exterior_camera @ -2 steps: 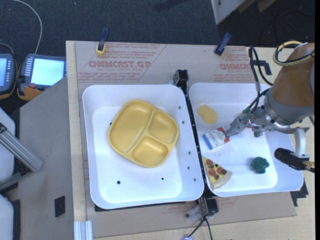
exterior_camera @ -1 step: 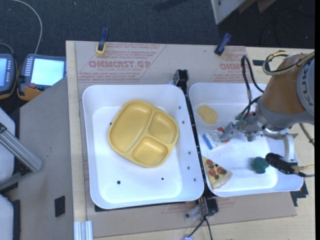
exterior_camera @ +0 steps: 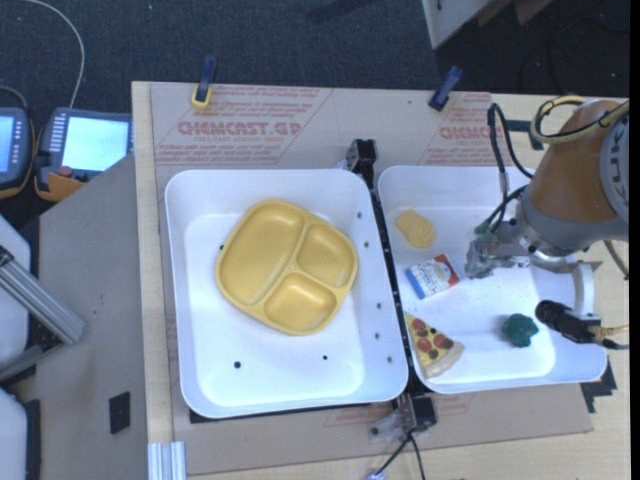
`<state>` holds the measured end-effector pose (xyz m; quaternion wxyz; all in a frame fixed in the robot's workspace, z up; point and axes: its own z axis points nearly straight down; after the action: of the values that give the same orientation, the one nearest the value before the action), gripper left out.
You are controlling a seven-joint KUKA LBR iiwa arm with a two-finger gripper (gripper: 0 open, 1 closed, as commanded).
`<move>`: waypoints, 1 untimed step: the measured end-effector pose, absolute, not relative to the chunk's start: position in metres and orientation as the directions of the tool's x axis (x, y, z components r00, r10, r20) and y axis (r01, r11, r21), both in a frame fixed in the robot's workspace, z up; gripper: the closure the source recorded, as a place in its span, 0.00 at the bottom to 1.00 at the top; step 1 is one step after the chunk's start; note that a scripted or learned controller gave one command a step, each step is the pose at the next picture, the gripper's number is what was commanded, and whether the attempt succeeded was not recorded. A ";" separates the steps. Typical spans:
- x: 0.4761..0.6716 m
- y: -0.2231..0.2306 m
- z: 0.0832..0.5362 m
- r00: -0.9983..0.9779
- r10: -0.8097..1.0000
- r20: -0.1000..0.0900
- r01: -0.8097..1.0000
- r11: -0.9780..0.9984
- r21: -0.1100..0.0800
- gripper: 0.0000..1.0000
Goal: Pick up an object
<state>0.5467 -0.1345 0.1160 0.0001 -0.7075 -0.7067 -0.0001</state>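
Observation:
The right bin (exterior_camera: pixel 480 368) holds several small items. A pale yellow round piece (exterior_camera: pixel 416 229) lies near its upper left. A red, white and blue packet (exterior_camera: pixel 431 276) sits in the middle. A toy pizza slice (exterior_camera: pixel 434 344) rests by the lower left wall, and a green lump (exterior_camera: pixel 519 329) lies to the lower right. My gripper (exterior_camera: pixel 482 259) hangs low over the bin floor, just right of the packet and close to its edge. Nothing shows in its grasp.
The left bin (exterior_camera: pixel 200 368) holds a yellow divided plate (exterior_camera: pixel 288 265). The grey arm with its orange band (exterior_camera: pixel 575 173) covers the right bin's upper right part. A black cable end (exterior_camera: pixel 565 321) juts out near the green lump.

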 end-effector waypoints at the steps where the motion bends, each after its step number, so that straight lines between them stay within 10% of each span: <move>1: 0.544 -0.130 0.160 -0.001 1.000 -0.001 1.000 0.001 0.004 1.00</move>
<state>0.5436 -0.1304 0.1597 -0.0018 -0.7068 -0.7074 -0.0008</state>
